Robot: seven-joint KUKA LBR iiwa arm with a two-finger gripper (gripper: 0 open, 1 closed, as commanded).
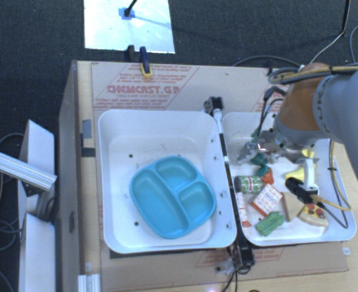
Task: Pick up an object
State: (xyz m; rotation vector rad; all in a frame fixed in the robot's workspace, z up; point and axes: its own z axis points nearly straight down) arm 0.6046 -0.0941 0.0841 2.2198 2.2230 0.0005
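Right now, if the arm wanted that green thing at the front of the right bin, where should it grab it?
Probably across the middle of the green object, coming straight down. It lies flat and long, slanting, so the fingers should close on its narrow sides. The pizza slice toy sits apart to its right; the red-and-white box lies close behind.

Glossy plastic tray (172,196) (bins (115,181) matt)

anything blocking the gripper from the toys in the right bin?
Nothing visible. The gripper is already down in the right bin, right by a small teal piece. The can, orange box and green piece lie uncovered just below it.
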